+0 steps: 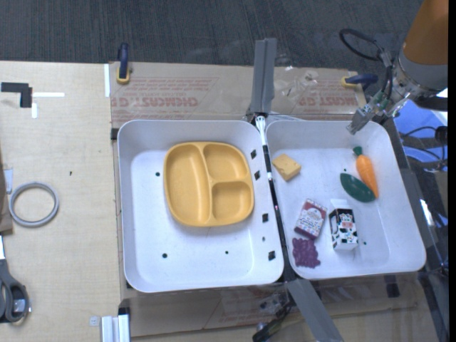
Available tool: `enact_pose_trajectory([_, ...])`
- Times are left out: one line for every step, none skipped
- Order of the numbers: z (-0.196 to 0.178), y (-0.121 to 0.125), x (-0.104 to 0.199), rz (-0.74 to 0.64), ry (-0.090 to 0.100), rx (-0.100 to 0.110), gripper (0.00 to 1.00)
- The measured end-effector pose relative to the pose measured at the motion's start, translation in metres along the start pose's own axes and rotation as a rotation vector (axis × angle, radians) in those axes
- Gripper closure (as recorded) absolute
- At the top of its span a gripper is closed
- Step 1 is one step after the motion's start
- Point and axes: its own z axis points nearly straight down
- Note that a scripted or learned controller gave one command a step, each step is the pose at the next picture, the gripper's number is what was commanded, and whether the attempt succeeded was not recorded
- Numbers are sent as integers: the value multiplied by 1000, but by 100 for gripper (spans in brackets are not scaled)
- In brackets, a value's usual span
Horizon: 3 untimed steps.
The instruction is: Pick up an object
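Observation:
The right bin (399,212) holds several small items: a yellow cheese wedge (286,167), an orange carrot (366,174) beside a dark green oval piece (357,188), a red packet (311,219), a small cow-print milk carton (344,229) and a purple grape bunch (306,252). My gripper (360,122) hangs over the bin's far right corner, up and slightly left of the carrot, apart from every item. Nothing is seen in its grasp.
A yellow divided plate (209,184) lies in the left bin (142,255). A grey divider bar (265,77) rises between the bins at the back. A tape roll (31,204) and scissors (13,299) lie on the wooden bench at left.

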Motion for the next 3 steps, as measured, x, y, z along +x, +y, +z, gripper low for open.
enact_pose_trajectory([0,0,0,0,0,1,0])
enact_pose_trajectory([0,4,20,-240,1,0,0])
enact_pose_trajectory([23,-50,-38,-242,1,0,0])
